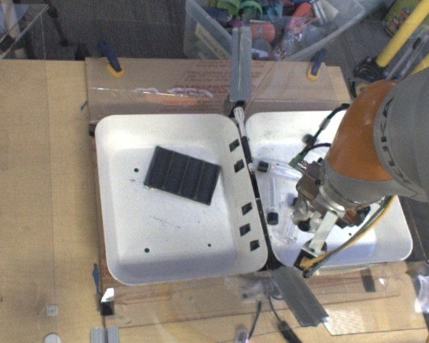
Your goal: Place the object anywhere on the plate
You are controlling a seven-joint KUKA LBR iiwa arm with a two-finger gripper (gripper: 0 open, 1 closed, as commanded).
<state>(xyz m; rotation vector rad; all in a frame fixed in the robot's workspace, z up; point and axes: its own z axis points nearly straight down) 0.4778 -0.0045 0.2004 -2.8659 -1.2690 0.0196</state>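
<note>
Hovering low in the right bin (386,241), the gripper (305,220) leaves me unable to tell its jaw state or any held object. The dark ridged plate (182,175) lies well leftward, in the left bin (129,263).

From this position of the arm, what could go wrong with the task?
1. The gripper hangs low in the right bin, close to the divider between the bins; swinging left, it might clip that.
2. The dark ridged plate lies flat in the left bin, a full bin away, so a weakly held object could drop during the crossing.
</note>
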